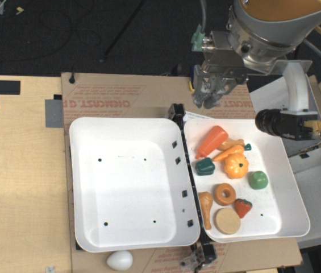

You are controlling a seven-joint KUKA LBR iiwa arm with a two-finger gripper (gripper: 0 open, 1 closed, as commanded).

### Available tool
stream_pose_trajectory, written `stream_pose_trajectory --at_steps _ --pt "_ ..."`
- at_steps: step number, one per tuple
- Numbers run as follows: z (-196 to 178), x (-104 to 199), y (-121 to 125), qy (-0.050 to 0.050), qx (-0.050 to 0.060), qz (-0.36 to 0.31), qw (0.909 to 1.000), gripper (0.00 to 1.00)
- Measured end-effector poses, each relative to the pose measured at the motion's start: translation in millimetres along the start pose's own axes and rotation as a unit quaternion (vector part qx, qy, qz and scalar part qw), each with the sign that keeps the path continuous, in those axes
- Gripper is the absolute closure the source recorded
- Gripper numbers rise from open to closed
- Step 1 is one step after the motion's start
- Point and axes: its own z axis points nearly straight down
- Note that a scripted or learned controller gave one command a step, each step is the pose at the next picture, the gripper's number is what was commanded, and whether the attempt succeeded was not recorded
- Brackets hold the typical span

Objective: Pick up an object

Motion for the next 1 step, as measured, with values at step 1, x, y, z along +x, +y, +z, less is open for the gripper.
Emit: stream_pose_trajectory --at_steps 1 --pt "0.6 -0.1 0.0 0.0 0.001 0.0 1.0 0.0"
